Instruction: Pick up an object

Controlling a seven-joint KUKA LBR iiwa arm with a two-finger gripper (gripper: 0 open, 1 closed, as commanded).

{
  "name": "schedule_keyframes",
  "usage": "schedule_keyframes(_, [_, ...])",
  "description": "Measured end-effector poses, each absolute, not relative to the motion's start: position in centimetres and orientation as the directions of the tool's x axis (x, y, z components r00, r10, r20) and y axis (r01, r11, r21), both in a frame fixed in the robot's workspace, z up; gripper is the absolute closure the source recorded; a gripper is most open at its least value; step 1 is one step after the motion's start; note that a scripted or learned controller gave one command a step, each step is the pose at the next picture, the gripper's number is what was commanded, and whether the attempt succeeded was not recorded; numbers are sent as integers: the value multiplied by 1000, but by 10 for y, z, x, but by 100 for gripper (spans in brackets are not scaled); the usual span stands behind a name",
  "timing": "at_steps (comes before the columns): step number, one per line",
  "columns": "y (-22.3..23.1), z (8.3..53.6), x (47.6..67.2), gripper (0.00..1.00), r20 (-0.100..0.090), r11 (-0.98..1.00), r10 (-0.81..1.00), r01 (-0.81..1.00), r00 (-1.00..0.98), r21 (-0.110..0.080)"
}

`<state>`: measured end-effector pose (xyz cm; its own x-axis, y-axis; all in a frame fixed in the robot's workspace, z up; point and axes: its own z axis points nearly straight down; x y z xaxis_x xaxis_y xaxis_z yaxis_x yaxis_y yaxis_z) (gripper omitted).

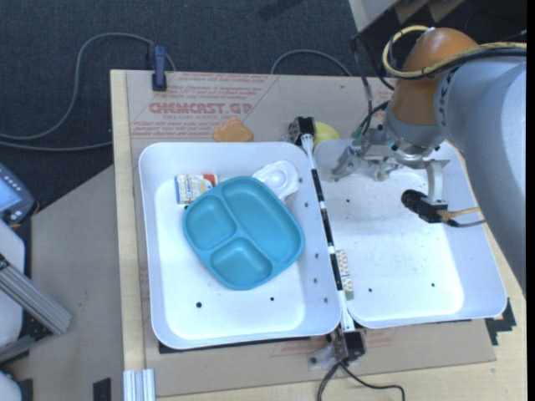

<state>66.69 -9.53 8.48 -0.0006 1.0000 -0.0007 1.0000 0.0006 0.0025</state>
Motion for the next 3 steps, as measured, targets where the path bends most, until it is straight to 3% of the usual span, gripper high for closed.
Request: schedule_keyframes(3, [-101, 85, 667, 0, -2, -1, 1000, 1000, 1, 2])
